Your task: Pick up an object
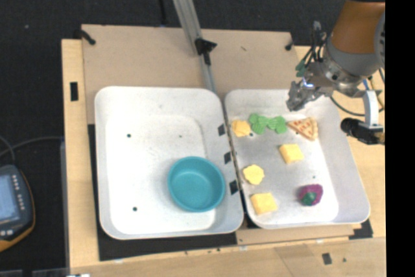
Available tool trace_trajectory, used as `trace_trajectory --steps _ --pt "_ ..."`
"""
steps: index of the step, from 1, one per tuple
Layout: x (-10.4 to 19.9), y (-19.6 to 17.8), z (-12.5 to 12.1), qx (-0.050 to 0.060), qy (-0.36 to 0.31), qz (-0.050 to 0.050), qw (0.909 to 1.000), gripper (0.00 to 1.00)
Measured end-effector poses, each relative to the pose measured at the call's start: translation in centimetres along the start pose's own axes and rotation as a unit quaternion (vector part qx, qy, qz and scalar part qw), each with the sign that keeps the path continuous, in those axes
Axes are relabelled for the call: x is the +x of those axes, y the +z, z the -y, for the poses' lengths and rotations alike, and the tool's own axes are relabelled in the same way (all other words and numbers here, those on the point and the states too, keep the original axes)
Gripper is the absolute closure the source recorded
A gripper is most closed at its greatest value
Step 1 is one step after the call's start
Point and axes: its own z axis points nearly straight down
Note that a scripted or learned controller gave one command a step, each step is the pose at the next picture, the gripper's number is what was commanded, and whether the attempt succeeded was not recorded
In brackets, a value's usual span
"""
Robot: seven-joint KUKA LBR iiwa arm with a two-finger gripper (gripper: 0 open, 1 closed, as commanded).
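I see my hand (299, 98) hanging at upper right over the right bin (343, 159), just above the pizza-slice toy (304, 128); I cannot tell its state, and I read no writing anywhere.

no readable text, labels or numbers

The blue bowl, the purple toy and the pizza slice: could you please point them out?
Blue bowl (196, 183), camera view, inner floor.
Purple toy (311, 194), camera view, its middle.
Pizza slice (303, 128), camera view, its centre.
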Motion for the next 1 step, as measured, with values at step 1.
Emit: trace_trajectory --steps 1 --pt "5.62 -0.37 0.65 0.000 -0.001 -0.001 1.0000 1.00"
